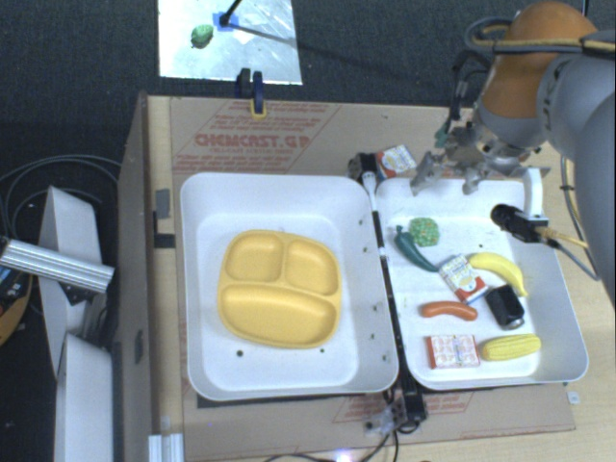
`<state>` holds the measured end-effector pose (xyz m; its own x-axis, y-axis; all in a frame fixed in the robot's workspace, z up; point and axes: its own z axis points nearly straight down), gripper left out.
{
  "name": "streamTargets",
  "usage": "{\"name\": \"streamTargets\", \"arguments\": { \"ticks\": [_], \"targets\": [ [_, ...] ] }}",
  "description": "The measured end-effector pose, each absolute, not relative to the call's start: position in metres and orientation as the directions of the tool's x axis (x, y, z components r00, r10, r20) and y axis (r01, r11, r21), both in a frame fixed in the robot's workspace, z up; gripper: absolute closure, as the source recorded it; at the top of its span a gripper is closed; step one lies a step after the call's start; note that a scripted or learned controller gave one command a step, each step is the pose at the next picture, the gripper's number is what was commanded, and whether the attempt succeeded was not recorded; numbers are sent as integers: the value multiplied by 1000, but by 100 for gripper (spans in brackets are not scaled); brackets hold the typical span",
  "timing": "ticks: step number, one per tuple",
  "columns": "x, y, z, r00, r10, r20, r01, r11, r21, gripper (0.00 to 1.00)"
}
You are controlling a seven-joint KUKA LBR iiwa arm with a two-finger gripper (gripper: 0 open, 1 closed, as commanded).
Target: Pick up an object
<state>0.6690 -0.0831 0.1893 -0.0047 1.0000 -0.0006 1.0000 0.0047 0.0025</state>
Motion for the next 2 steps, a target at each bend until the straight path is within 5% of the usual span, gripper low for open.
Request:
{"name": "streamTargets", "arguments": {
  "ticks": [1, 2],
  "targets": [
    [610, -87, 84, -1, 1000, 0, 1000, 1, 1, 0],
    [611, -87, 95, -2, 1000, 0, 1000, 2, 4, 100]
  ]
}}
